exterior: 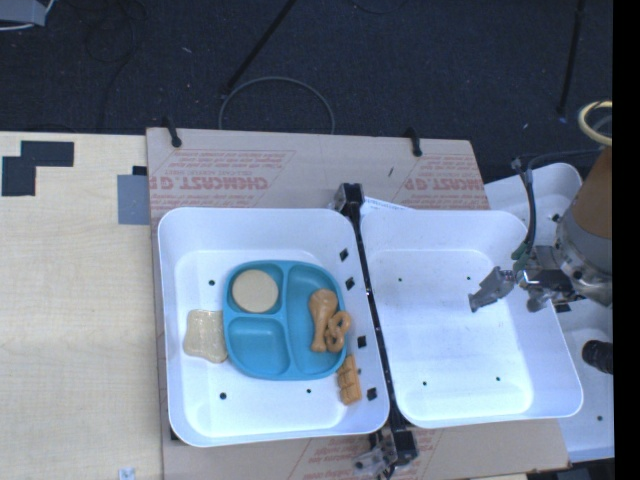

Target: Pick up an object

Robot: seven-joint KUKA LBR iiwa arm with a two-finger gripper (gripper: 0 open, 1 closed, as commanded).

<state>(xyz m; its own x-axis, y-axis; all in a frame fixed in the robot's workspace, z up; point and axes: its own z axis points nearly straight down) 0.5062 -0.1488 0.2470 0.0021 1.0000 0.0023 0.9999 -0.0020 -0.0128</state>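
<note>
In the left bin [200, 236] lies a blue sectioned tray [262, 348]. A round tan biscuit [254, 291] sits in its upper left section and a knotted tan pretzel shape [328, 320] in its right section. A pale bread-like piece [205, 335] lies against the tray's left edge. A small brown piece [348, 380] rests by the tray's lower right corner, near the divider. My gripper [515, 293] hangs over the right side of the right bin [450, 378], far from all of these objects. It is open, with nothing between its fingers.
A black divider [368, 318] runs between the two bins. Brown cardboard [300, 173] lies under them. A light wooden bench top [70, 318] extends to the left. Cables cross the dark floor [275, 98] behind.
</note>
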